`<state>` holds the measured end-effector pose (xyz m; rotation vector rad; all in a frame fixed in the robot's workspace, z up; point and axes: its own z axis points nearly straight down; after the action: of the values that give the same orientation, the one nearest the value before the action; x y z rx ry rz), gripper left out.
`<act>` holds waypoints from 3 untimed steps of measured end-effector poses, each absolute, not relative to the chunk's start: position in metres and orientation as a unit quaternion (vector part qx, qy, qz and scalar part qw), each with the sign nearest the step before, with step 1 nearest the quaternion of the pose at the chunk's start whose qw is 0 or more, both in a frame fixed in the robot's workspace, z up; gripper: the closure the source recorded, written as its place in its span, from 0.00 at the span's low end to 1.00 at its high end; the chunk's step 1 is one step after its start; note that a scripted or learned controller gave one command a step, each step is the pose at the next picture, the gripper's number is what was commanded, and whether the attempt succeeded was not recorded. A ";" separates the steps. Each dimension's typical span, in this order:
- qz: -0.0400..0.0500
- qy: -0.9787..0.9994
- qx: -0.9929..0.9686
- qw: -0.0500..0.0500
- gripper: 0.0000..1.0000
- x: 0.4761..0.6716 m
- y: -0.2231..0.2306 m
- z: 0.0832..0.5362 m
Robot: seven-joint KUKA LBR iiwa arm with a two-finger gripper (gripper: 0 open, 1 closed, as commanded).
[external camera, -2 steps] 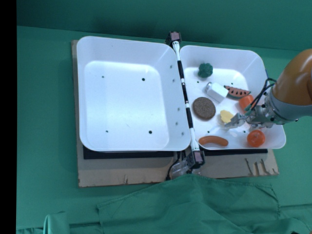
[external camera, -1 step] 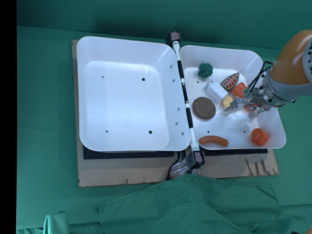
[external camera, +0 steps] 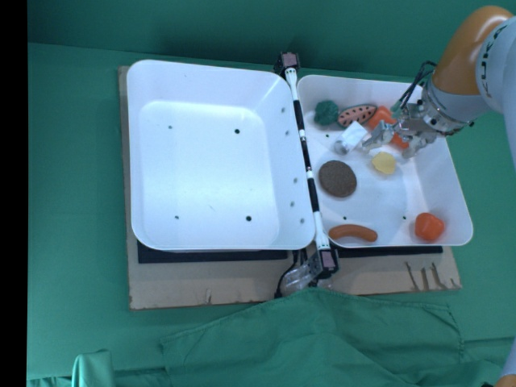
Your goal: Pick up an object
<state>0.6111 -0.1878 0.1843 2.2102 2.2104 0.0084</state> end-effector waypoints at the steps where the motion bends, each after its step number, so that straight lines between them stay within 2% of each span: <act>1: -0.001 0.707 0.707 0.002 0.00 0.654 -0.188 0.184; 2: 0.003 0.706 0.709 0.007 0.00 0.609 -0.188 0.185; 3: 0.002 0.706 0.708 0.006 0.00 0.642 -0.188 0.184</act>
<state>0.6424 -0.1882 0.1844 2.2144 2.2101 0.0071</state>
